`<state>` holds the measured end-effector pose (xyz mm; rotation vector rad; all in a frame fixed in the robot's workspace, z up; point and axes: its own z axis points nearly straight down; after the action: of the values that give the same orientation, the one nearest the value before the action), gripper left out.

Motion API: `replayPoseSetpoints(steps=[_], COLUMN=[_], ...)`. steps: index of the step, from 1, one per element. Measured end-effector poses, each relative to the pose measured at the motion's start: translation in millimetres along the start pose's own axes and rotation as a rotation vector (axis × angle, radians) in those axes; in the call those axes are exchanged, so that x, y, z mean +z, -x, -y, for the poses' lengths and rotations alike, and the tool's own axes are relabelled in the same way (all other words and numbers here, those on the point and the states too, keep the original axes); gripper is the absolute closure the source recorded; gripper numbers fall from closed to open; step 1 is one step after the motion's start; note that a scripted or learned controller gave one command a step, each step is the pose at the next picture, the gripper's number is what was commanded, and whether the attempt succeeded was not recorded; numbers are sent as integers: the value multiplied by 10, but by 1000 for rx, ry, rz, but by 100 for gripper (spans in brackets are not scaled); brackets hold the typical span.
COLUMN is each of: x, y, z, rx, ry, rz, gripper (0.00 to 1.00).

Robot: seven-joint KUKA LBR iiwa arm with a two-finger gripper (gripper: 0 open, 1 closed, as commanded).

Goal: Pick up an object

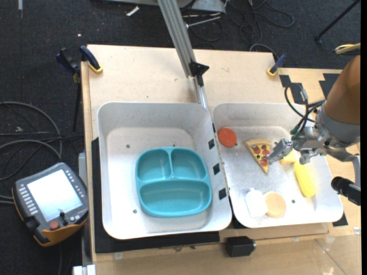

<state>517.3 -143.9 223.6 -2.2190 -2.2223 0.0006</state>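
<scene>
bins first: you have two white ones, the left bin [114, 153] holding one teal divided plate [172, 181]. you can count five loose items in the right bin [252, 114]: one red tomato [227, 137] near the divider, one pizza slice [260, 153], one yellow corn cob [305, 180], one white piece [254, 203] touching one tan round piece [276, 204]. your gripper [285, 152] sits low just beside the pizza slice's right edge; you cannot tell its state from this angle, and nothing is seen clamped.
</scene>
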Motion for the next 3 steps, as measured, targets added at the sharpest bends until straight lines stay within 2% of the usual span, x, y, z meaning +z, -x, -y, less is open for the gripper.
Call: replayPoseSetpoints(steps=[1, 2, 3], x=[-2, 615, 1206], y=[2, 44, 2], z=[-1, -39, 57], rx=[1, 2, 2], ry=[1, -5, -6], rz=[0, 0, -1], gripper=[0, 0, 0])
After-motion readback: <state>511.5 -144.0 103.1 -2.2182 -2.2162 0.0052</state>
